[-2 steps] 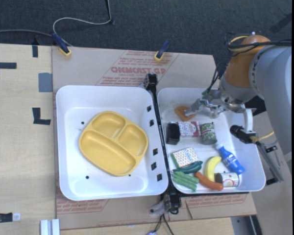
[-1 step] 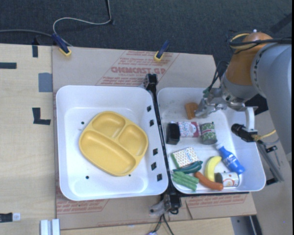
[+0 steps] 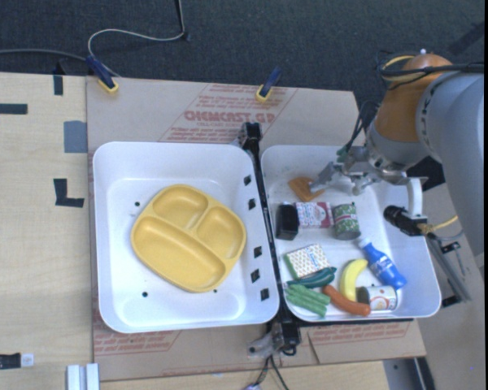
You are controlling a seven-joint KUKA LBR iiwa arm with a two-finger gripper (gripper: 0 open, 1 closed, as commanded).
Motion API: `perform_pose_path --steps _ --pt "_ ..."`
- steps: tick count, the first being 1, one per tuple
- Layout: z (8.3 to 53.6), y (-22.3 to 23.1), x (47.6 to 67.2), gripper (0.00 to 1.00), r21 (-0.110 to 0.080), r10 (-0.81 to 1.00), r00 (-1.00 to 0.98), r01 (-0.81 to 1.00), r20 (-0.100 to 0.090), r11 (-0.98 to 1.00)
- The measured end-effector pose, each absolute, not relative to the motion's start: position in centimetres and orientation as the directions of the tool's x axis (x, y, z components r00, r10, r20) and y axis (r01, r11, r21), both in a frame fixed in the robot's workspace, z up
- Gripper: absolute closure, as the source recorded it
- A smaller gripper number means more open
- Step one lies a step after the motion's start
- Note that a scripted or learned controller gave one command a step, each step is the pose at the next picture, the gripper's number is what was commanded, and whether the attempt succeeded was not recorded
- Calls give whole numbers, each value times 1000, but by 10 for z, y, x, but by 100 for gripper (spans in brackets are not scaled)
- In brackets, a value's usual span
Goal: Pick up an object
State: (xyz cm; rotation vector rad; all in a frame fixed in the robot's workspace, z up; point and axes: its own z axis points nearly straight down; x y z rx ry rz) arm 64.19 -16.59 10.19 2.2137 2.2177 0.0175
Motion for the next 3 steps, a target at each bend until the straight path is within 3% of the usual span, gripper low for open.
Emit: perform_pose_path --steps 1,2,3 --pt "91 -174 638 0 9 1000 -3 1000 2 3" --pt "101 -173 639 100 10 1000 -4 1000 3 4" --pt "101 -173 639 0 9 1000 -4 1000 3 4"
